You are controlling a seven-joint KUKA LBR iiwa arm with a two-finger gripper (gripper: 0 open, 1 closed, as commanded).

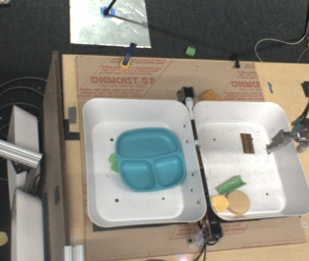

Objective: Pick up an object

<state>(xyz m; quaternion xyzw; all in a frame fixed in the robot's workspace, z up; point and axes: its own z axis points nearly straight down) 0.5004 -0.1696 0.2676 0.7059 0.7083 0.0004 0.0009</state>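
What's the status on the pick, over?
Gripper at right bin's right edge, nothing seen held. Brown block just left of it, untouched. Green piece, two round pieces near front. Path clear.

Enters from the right edge, wrist hardware low and partly cut off by the frame. Hand (276, 142) extends leftward, a dark tapered tip angled slightly down. Nothing visible between its tips. Finger spacing too blurred to resolve.

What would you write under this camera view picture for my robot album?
Gripper over the right bin; left bin holds a teal tray.
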